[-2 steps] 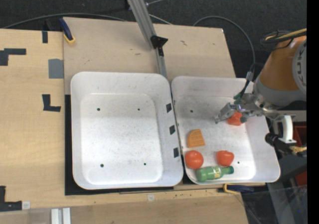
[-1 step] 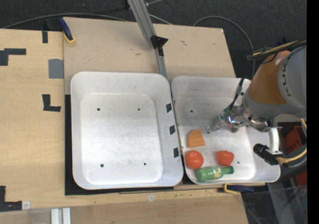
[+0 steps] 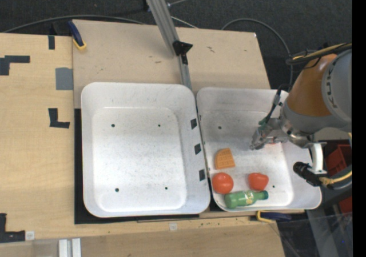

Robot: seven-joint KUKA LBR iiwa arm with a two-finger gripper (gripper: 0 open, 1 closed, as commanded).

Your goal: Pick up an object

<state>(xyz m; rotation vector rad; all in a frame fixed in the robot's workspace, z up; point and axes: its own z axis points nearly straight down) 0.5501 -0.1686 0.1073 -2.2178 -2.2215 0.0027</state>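
The right bin holds a green bottle at 6 o'clock, long axis 9-to-3, cap toward 3. Two tomatoes sit above it. The gripper, at 3 o'clock, is blurred: state unreadable.

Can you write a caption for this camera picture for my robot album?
Gripper hovers in the right bin above a waffle, two tomatoes and a green bottle.

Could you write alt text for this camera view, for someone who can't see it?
A grey and orange robot arm reaches from the right, its gripper low over the right bin. Nearer the front of that bin lie an orange block, two red tomatoes and a green bottle. The left bin sits alongside.
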